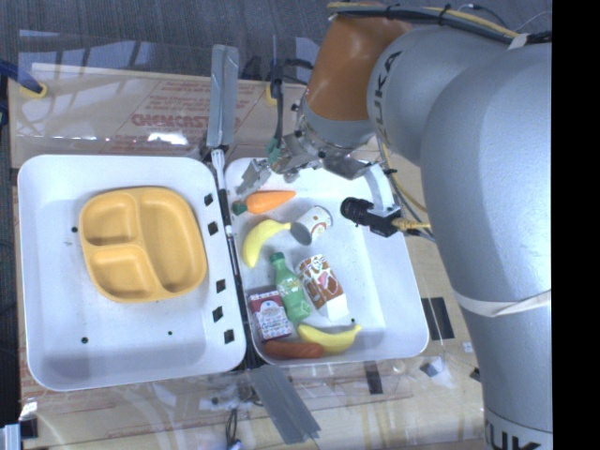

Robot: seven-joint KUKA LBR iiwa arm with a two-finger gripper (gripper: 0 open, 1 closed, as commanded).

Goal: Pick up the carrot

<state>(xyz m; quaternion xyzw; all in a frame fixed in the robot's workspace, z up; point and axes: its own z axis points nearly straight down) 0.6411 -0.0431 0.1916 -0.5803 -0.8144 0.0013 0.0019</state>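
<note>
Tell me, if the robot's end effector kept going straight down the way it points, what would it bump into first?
Probably the carrot. The end effector sits just above it in the right bin, aimed down toward it. Depth is hard to judge from this slanted view, so it might instead touch the bin floor beside the carrot.

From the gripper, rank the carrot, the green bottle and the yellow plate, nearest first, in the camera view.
Measured from the gripper:
1. Carrot, right bin's far end, just below the gripper.
2. Green bottle, middle of the right bin.
3. Yellow plate, in the left bin.
</note>
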